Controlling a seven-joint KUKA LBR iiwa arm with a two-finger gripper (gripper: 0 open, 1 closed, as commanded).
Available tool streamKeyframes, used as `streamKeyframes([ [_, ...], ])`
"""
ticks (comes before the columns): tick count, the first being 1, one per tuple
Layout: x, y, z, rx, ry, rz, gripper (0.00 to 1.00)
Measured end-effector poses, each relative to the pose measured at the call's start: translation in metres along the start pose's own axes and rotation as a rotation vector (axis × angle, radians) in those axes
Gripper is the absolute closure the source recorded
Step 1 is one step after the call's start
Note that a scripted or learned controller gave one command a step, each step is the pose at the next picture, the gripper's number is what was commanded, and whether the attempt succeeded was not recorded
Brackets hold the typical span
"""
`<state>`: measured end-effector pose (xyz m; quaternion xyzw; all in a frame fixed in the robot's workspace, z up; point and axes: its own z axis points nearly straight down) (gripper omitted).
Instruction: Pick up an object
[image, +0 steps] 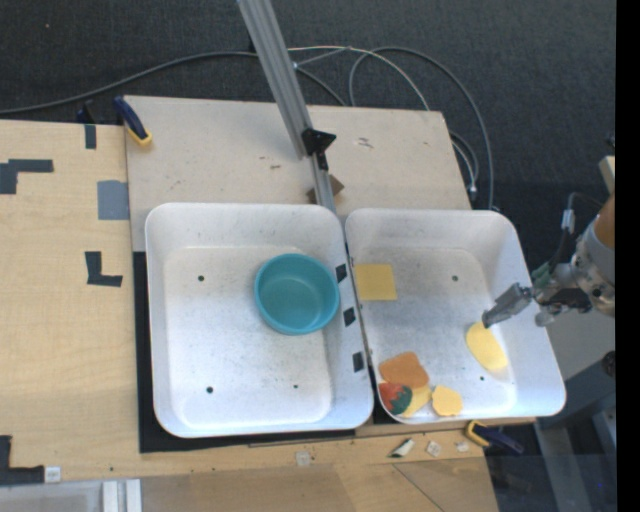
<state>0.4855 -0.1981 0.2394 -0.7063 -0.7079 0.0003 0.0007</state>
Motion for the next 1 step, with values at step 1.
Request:
streamKeyframes([
  [1,-0.0001,-0.0001,0.0000,0.000,0.000,0.000,0.00],
])
